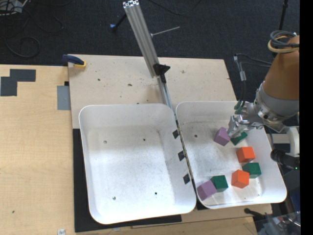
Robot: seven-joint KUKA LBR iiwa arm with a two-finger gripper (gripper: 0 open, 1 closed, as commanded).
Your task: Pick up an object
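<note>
Nearest the lens, a purple block (206,188) was noted against the front-left wall of the right bin (195,112), touching or just beside a green block (220,182) at its two o'clock. An orange block (240,178) lay just beyond, with a second green block (253,169) at its one o'clock and a second orange block (245,154) further up at twelve. The scatter was judged random, as of pieces tipped in loose for picking; nothing was stacked. The left bin (93,114) was recorded at nine o'clock of the right one, the two set rim to rim. The arm (281,84) was seen reaching in from three o'clock, with the gripper (238,129) lowered over the far half of the right bin. A third purple block (222,136) sat tilted at the gripper's eight o'clock, just beside it, and a dark green piece (239,139) showed directly beneath the fingers. Whether the fingers were apart or closed could not be told, nor whether the green piece was between them. The green piece was judged the likely target, from the gripper's position over it.
</note>
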